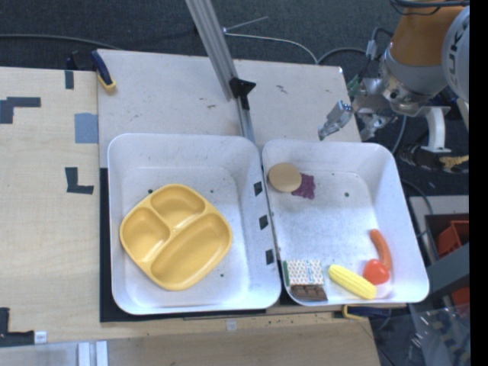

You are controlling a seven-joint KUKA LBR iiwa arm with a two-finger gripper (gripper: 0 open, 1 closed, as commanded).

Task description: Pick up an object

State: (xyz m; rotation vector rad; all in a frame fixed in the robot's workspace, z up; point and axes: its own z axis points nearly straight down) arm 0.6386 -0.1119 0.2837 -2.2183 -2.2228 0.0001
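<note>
1. Bins first: two shallow white plastic bins sit side by side on the bench, the left bin [122,204] and the right bin [396,204], their inner walls touching along the middle.
2. The left bin holds a yellow plastic plate with three compartments [176,235], lying flat toward the near left of the bin floor.
3. The right bin holds the small objects. At its far left corner lies a round tan bun-shaped toy [284,178], touching a small purple lumpy piece [306,187] on its right.
4. Along the right bin's near wall lie a speckled white square block [305,270] with a brown chocolate-like bar [308,291] just in front of it, and a yellow toy corn cob [351,280] to their right.
5. Near the right wall lie a slim orange carrot-like toy [380,247] and a red rounded toy [375,271] just below it, close to the corn cob.
6. The grey arm with its orange band [427,29] reaches in at the upper right. Its two-finger gripper [352,120] hangs above the bench just beyond the right bin's far rim, apart from every object.
7. The pincer stands released: its two fingers are spread with a gap between them, nothing in it.
8. A grey metal pole [210,29] slants across the bench behind the bins.
</note>
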